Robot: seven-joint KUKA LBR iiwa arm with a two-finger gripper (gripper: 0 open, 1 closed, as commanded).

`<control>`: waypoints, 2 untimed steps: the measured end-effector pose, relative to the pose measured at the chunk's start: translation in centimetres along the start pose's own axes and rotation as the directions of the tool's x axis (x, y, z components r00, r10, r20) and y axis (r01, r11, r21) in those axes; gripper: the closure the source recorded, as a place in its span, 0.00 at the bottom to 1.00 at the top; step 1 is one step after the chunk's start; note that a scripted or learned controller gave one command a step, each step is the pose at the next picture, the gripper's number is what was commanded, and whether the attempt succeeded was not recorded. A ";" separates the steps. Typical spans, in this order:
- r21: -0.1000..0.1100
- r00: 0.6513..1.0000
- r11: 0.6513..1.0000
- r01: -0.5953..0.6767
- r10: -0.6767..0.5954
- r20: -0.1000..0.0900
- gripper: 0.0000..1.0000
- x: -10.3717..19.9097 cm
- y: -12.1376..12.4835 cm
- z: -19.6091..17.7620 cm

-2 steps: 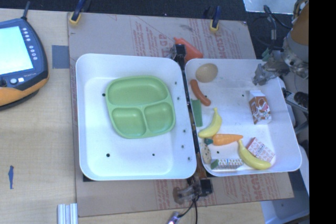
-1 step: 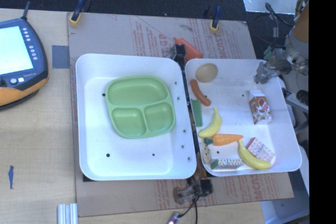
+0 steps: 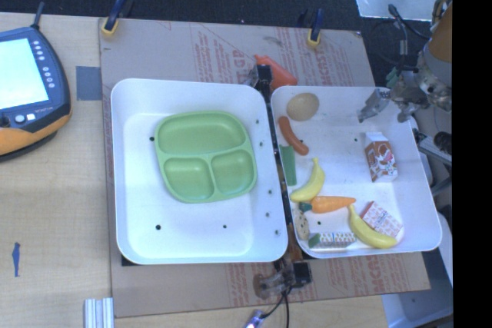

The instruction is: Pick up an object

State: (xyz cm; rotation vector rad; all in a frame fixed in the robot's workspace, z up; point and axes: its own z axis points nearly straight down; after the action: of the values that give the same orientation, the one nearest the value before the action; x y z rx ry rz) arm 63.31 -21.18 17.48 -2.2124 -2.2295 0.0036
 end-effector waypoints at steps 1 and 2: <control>-0.003 1.000 1.000 -0.002 0.002 0.002 0.00 0.0 -2.6 5.2; -0.012 1.000 1.000 -0.003 0.003 0.006 0.00 -0.2 -2.8 6.4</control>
State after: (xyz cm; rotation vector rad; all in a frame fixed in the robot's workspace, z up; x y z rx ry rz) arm 60.52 -21.43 11.12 -2.2251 -2.2354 -0.0028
